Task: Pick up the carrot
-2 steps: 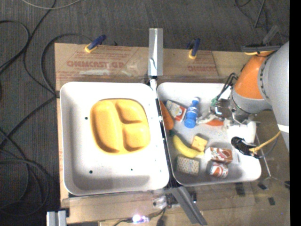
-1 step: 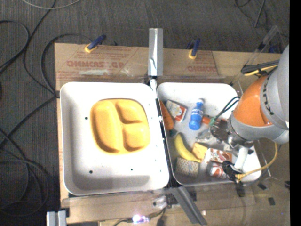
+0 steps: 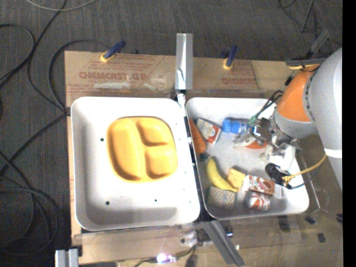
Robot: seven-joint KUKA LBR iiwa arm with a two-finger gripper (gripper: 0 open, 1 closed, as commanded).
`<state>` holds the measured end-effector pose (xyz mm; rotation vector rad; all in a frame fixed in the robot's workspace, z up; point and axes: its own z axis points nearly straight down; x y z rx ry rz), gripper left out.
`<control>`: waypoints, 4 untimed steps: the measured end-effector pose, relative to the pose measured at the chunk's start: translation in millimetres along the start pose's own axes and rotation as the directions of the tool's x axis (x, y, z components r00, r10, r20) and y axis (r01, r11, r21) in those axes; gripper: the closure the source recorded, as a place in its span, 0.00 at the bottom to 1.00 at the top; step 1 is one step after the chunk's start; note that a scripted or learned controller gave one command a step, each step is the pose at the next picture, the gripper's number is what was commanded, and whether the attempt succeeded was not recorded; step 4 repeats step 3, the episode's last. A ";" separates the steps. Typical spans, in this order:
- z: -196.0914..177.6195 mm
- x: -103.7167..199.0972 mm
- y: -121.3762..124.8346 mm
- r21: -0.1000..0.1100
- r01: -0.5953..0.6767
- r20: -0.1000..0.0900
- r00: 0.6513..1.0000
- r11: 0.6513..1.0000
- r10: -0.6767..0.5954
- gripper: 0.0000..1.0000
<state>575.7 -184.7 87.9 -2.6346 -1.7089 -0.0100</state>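
Arm (image 3: 328,104): reaching in over the right bin (image 3: 303,204), wrist hanging above its far right part.
Gripper (image 3: 261,138): hovering low beside a blue bottle (image 3: 233,126); its opening I cannot tell.
Carrot (image 3: 196,138): lying against the right bin's left wall, apart from the gripper.
Clutter: a banana (image 3: 216,174) sitting mid-bin.
Left bin (image 3: 83,204): holding a yellow tray (image 3: 143,148).
Progress: seemingly nothing being lifted; approach and grasp remaining.

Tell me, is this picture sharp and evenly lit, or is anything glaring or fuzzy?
Camera view: soft throughout, small labels unreadable; the white bins glare slightly; the yellow tray is evenly lit; the arm looms large and blurred at right; the floor stays dim.
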 end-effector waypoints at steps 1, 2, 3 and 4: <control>-1.3 -22.1 -35.6 0.002 -0.085 -0.015 0.996 0.996 0.085 0.00; 0.8 -8.6 2.0 0.022 -0.095 -0.020 0.995 0.995 0.095 0.00; -15.1 -33.8 -48.0 0.012 -0.104 -0.006 0.995 0.994 0.104 0.00; -15.1 -33.8 -48.0 0.012 -0.104 -0.006 0.995 0.994 0.104 0.00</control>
